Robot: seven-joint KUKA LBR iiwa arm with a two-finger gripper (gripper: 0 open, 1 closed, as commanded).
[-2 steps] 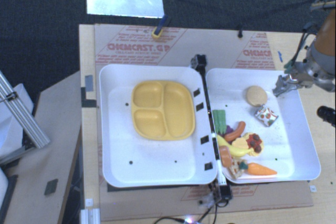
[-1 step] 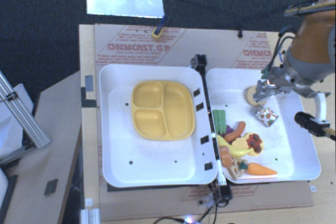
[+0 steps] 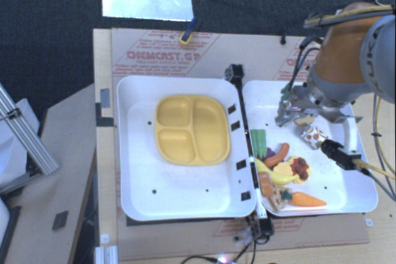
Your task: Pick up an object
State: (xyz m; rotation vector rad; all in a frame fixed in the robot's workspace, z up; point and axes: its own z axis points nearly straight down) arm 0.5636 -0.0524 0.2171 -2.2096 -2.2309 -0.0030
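Observation:
My gripper (image 3: 289, 117) hangs over the back middle of the right bin (image 3: 366, 193), below the grey arm with its orange band. Just to its right lies a small white object with red spots (image 3: 314, 136). Toy food is heaped along the bin's left front: a green piece (image 3: 258, 140), a red sausage (image 3: 276, 154), a yellow banana (image 3: 278, 174), a dark red berry cluster (image 3: 300, 165) and an orange carrot (image 3: 307, 200). None of these shows between the fingers.
The left bin (image 3: 142, 198) holds a yellow divided plate (image 3: 192, 130). A black-clipped divider (image 3: 241, 127) separates the bins. White floor of the right bin shows behind and to the right of the heap.

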